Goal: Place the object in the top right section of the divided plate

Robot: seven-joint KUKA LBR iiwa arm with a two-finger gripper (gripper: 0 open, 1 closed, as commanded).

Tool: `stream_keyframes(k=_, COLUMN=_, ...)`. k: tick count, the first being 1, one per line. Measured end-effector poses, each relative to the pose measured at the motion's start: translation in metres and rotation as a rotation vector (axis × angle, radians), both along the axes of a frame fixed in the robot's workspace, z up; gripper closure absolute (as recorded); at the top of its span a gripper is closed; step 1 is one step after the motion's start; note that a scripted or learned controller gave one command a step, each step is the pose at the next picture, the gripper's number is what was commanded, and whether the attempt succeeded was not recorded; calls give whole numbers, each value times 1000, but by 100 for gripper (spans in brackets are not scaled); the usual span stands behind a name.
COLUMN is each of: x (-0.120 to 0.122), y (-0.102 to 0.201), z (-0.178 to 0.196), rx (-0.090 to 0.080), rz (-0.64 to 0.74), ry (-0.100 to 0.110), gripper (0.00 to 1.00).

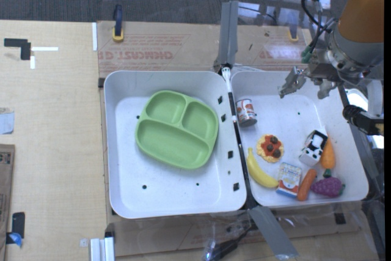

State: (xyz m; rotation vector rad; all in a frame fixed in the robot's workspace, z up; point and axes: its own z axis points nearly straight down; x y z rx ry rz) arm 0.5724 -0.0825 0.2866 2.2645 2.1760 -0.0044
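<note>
Right bin (360, 189) front: we see grapes (328, 187), carton (289, 179), banana (261, 172), carrot (328, 154), cow toy (313, 148), pizza toy (270, 147) | can (245, 112) against the divider, label unreadable | left bin (122, 192): green divided plate (177, 129) | gripper (307, 85) above right bin's far edge, fingers spread, nothing between | far cardboard (153, 49): red print, upside down, unreadable

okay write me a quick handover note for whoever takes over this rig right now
Gripper: jaws open, holding nothing, above the back of the right bin.
Divided plate: in the left bin, with nothing in its top right section.
In the right bin: can, banana, toy pizza, cow toy, carrots, grapes, small carton.
Done: nothing placed.
Left: grasp an object, carry it across, set it in the top right section.
</note>
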Motion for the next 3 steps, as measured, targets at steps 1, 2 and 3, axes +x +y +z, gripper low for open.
stream_keyframes(k=1, x=0, y=0, z=8, rx=-2, rz=3, ry=3, gripper=100)
stream_keyframes(k=2, x=-71, y=-25, z=-76, rx=1, rz=-186, ry=3, gripper=100)
stream_keyframes(k=3, x=-96, y=-91, z=-149, rx=2, rz=-292, ry=3, gripper=100)
